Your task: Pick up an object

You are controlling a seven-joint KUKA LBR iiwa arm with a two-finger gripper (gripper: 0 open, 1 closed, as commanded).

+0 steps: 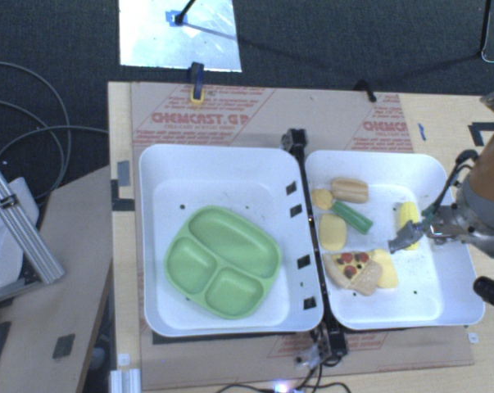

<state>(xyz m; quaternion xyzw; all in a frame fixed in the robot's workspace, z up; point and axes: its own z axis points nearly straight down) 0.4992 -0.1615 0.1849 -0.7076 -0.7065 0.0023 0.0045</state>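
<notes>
Pincer (404, 240) hangs low in right bin (455, 301), over toy food; cannot tell its state. Nearest: banana (407, 215) just beside, pizza slice (351, 265) near. Both look light, stiff plastic, likely slippery. Judgement: grip banana across its narrow middle.

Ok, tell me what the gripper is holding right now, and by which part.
Nothing seems held. The gripper hangs over the right bin, beside the yellow piece, with no object seen between its fingers.
</notes>
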